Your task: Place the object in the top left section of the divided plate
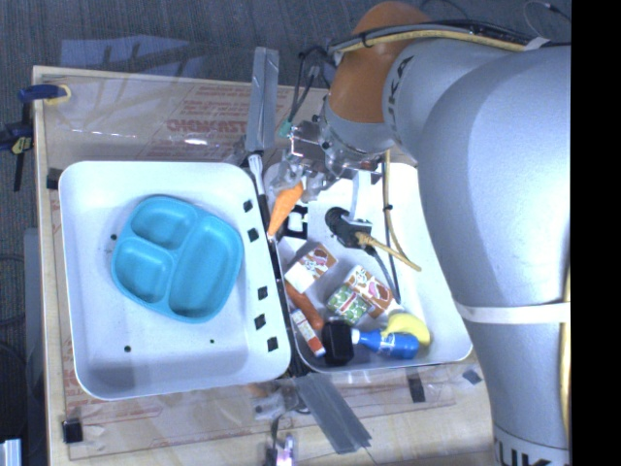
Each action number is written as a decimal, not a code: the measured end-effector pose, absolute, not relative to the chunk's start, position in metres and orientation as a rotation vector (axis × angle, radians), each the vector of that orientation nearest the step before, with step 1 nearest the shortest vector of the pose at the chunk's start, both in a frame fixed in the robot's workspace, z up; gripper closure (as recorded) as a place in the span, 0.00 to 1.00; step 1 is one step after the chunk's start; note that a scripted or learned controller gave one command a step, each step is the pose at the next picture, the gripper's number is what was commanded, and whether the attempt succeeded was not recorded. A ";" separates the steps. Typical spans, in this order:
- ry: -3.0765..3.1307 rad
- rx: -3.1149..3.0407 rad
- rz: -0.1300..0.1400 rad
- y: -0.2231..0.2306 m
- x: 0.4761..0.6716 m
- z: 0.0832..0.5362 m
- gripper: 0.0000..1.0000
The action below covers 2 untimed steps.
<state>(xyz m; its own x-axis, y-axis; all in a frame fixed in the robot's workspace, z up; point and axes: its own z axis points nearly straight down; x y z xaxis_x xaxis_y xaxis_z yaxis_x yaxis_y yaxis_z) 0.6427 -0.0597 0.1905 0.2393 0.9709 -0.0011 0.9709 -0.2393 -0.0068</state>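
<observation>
A blue divided plate lies in the left white bin, with two small sections on its left and one large section on its right. My gripper hangs over the left wall of the right bin, just right of the plate. An orange carrot-shaped toy slants down from between its fingers, which are shut on the toy's upper end. The carrot's lower tip hangs over the ridge between the two bins.
The right bin holds a small white and brown carton, a green and red carton, a red stick-like item, a black object, a blue bottle and a yellow piece. The arm covers the bin's right side.
</observation>
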 end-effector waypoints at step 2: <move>-2.085 -2.348 0.004 0.066 0.621 0.191 1.00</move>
